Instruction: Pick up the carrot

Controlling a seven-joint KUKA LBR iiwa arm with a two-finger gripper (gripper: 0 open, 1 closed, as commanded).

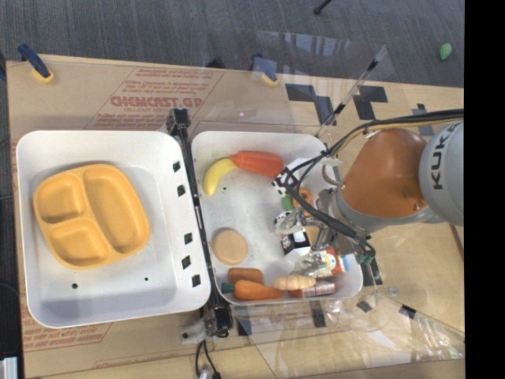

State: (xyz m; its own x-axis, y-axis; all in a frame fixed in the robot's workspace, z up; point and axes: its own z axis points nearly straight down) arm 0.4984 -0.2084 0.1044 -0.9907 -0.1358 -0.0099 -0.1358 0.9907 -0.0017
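My gripper (304,231) sits low in the right bin (260,144), mid-right side, cables draped over it; cannot tell how my jaws stand, too cluttered there. Carrot (256,291) lies along the bin's near wall, orange, green stub at its left end, just below a brown sausage (245,275) and touching a pale baguette-like piece (296,282) on its right. Nothing visibly between my jaws, so the pick looks not yet done. To do it well, I'd judge: come down over the carrot's middle, jaws across its short axis, wall side is tight so keep clear of the rim and don't catch the sausage. Banana (216,175), red pepper (257,162), round cookie (230,246) are well apart. Yellow tray (89,214) is in the left bin (31,152).
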